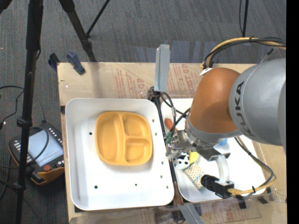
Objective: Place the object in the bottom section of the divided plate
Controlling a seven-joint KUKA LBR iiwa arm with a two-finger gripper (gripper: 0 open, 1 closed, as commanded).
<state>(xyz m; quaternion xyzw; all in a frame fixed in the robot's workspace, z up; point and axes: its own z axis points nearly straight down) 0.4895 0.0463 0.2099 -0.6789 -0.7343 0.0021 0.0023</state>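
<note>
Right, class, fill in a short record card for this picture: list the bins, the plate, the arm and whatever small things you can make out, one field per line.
left bin: white, shallow, holds the divided plate
divided plate: yellow, three sections, nothing in any section
right bin: white, mostly covered by the arm
arm: grey with orange band, reaching over the right bin
gripper: low at the right bin's left edge, fingers too hidden to judge
small objects: several in the right bin beneath the arm, kinds unclear
task state: object not yet on the plate
</note>
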